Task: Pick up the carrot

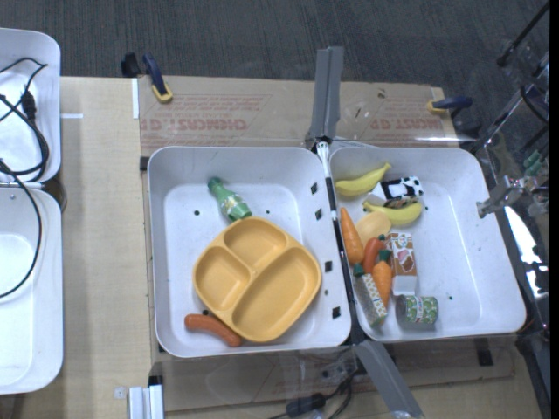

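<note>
You see the carrot [350, 235] lying at the right bin's [472, 260] left wall, beside 2 bananas [381, 194].

Looks like a robotics lab or test bench, not anyone's kitchen. Two shallow white bins [166, 234] sit side by side on a bare wooden bench [96, 234], with a printed cardboard sheet [262, 112] clamped down along the bench's far edge by blue clamps [157, 81]. The food is all toy stuff: plastic bananas [362, 180], carrots [351, 234], a yellow divided plate [258, 278]. Loose black cables [22, 138] trail near the left edge, metal framing [515, 199] stands on the right, and there's dark carpet [262, 16] beyond the bench.
</note>
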Robot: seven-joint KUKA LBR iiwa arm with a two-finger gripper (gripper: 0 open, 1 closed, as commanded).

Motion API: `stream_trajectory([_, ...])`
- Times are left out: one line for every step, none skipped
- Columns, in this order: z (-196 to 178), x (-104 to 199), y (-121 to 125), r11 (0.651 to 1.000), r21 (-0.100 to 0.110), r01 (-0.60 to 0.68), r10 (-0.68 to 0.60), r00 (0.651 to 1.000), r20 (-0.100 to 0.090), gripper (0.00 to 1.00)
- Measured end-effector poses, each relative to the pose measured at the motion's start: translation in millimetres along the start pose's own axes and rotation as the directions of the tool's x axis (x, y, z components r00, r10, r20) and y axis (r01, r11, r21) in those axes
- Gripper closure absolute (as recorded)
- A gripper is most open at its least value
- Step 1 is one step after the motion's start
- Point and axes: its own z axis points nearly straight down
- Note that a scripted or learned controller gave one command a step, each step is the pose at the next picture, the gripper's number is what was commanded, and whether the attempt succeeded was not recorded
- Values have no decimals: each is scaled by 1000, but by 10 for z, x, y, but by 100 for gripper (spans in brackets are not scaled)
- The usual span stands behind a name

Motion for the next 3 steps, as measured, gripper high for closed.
stream_trajectory([1386, 434, -234, 962, -1, 273, -273, 962, -1, 0])
stream_trajectory([1740, 964, -150, 976, -24, 219, -218, 976, 14, 0])
stream_trajectory([1600, 1013, -102, 975, -37, 220, -220, 975, 8, 100])
